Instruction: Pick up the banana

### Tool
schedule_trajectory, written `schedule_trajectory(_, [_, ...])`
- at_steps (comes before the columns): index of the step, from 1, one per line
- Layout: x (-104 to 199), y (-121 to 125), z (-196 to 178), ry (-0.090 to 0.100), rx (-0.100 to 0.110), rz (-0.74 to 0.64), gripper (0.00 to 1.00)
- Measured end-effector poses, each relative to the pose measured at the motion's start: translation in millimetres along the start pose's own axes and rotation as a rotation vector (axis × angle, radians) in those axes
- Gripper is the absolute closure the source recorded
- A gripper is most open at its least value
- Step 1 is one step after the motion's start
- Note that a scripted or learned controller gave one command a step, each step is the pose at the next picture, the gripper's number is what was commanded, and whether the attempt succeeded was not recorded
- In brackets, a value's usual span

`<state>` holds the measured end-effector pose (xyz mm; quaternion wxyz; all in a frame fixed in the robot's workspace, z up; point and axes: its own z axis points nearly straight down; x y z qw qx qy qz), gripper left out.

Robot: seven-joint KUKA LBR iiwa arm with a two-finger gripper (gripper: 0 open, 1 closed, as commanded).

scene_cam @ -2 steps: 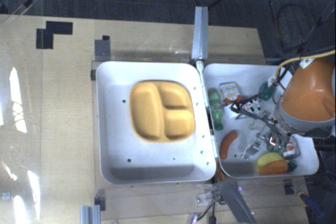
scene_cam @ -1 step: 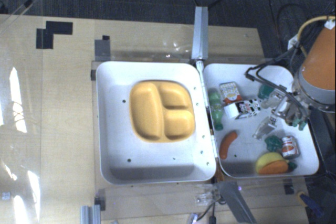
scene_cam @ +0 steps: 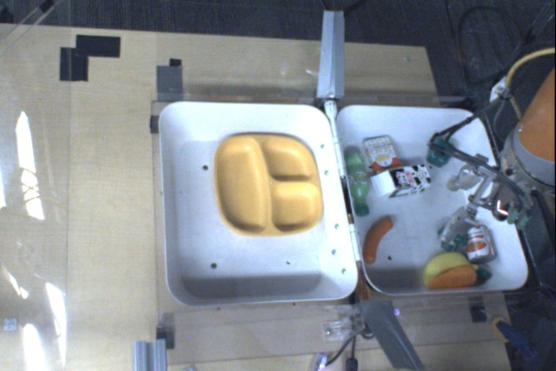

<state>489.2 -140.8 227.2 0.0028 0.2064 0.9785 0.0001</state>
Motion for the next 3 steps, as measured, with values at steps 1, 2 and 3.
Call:
schedule_trajectory(1, [3.4,5.7,104.3,0.002,-0.001,-0.339,0.00])
schedule_trajectory(2, [-51.6,-11.3,29.9,-0.003,-0.001,-0.517,0.00])
schedule_trajectory(3, [-68.7,-30.6,5.8,-0.003,-0.001,-0.185,0.00])
